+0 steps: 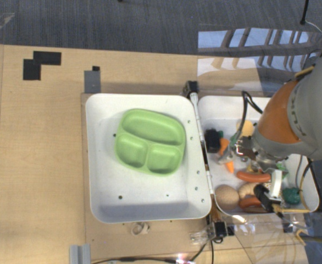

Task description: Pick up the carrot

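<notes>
The carrot (223, 145) lies in the right bin (221, 108), just beside the black item (211, 137). Whether the jaws are released or clenched, I cannot tell. Best descend squarely over the carrot, avoiding its neighbours.

Two white bins (103, 202) are sitting side by side on the bench (34, 164). One green divided plate (150, 141) is lying in the left bin, one arm (298, 114) reaching in.

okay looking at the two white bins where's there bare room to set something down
Left bin: bare floor in front of the green divided plate, toward the near rim, plus strips along its left side. Right bin: bare only at the far end; its middle and near end are crowded with toy food under the arm.
</notes>
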